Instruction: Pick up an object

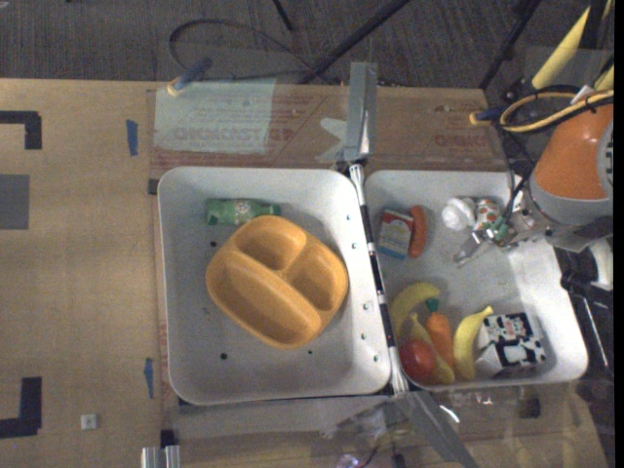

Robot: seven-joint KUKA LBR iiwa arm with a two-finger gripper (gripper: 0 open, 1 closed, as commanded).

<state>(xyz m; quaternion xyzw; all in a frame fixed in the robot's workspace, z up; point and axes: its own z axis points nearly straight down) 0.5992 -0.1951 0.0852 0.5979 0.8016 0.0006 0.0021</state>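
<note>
We see the gripper (485,234) over the right bin (546,286), fingers spread, gripping nothing. Just left lies a small carton (394,233) beside a carrot (418,230). We judge the carton light, stiff, a little slick; take it across its flat sides.

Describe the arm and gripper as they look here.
The arm is bulky and rounded, a bright orange band over a grey shell. Yellow and black cables loop above it. The gripper is small, metallic silver with a green spot, far thinner than the arm.
</note>
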